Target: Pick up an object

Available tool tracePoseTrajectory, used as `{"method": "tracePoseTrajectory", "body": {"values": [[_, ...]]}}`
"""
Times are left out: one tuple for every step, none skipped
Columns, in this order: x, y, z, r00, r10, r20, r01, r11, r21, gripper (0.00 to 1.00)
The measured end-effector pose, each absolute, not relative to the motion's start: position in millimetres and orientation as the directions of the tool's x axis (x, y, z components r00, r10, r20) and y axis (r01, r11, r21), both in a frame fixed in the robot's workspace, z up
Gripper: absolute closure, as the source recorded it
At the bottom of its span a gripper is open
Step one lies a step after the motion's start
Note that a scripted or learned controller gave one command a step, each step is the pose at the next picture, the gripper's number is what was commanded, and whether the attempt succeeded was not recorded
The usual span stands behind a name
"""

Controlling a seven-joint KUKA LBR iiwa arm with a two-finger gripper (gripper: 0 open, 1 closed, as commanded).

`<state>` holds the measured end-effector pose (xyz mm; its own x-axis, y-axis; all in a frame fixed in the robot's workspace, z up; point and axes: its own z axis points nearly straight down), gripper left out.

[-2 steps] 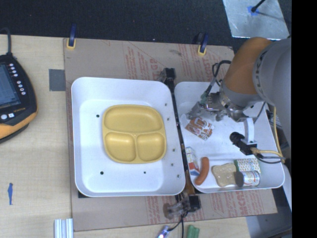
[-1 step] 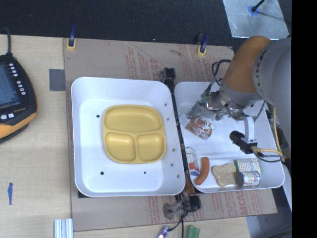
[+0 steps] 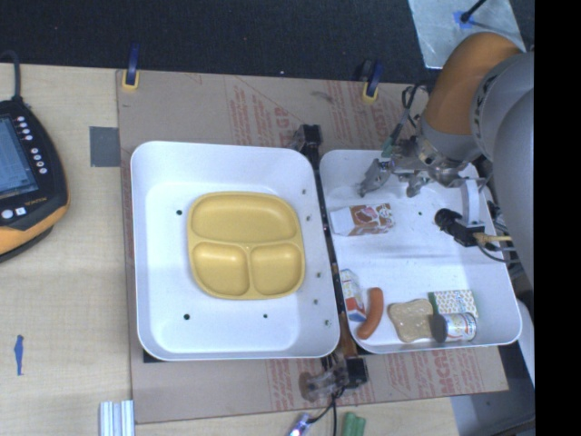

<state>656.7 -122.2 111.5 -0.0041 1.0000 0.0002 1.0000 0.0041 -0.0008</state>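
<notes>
Because the job is to lift one thing, the candidates sit loose in the right bin [image 3: 508,334], most of them crowded at its 6 o'clock edge: a sausage [image 3: 370,312], a slice of toast [image 3: 410,321], a small can [image 3: 457,327] and a patterned sponge [image 3: 453,302], touching or nearly so. Farther up, toward 10 o'clock, a small packet [image 3: 370,218] lies alone, easier to reach. Above it the end effector [image 3: 393,178] hangs with fingers spread, holding nothing. At 9 o'clock the left bin [image 3: 154,243] carries a yellow divided plate [image 3: 245,243].
</notes>
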Motion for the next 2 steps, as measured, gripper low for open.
{"method": "tracePoseTrajectory", "body": {"values": [[632.6, -95.2, 91.4, -0.006, 1.000, 0.000, 1.000, 0.006, -0.004, 0.00], [656.6, -108.4, 102.5, -0.006, 1.000, 0.001, 1.000, 0.006, -0.001, 0.00]]}}
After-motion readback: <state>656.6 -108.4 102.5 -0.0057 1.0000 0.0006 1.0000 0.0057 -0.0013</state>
